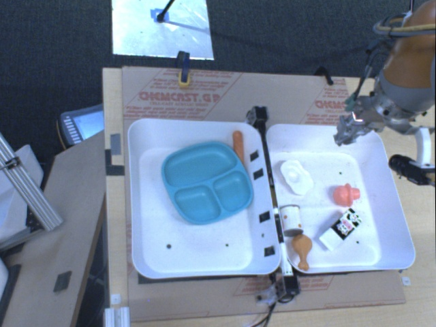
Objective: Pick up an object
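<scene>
The arm reaches in from the right with its tool hanging over the far right corner of the right bin, above every object, a likely start for a descent. How the tool is set I cannot tell, and nothing shows in it. The candidates lie loose in that bin: a white piece, a pink toy, a black-and-white box, a small can and a drumstick. The left bin carries a blue tray and a carrot just beside it.
</scene>
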`<state>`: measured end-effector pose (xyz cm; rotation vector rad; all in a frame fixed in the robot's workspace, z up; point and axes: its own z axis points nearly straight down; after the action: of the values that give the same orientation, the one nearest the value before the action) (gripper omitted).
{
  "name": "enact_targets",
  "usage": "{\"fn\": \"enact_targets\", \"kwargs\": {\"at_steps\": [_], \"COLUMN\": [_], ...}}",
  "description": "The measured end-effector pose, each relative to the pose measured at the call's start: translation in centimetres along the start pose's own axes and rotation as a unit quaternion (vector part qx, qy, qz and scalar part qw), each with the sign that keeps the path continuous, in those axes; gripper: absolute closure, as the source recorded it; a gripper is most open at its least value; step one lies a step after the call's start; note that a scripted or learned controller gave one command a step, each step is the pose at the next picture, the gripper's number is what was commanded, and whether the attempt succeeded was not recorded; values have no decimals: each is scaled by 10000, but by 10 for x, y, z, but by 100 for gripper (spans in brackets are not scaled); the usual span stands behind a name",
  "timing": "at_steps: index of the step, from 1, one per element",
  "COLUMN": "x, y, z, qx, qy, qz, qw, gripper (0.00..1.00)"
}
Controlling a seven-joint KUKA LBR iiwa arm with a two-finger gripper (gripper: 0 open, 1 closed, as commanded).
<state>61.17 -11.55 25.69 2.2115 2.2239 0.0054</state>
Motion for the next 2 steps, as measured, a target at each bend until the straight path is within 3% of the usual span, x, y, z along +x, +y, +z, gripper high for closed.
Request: {"fn": "enact_targets", "kwargs": {"at_steps": [2], "x": [103], "y": [-11], "z": [-1], "qx": [27], "qy": [17], "qz": [-21], "qw": [10000], "gripper": [100]}}
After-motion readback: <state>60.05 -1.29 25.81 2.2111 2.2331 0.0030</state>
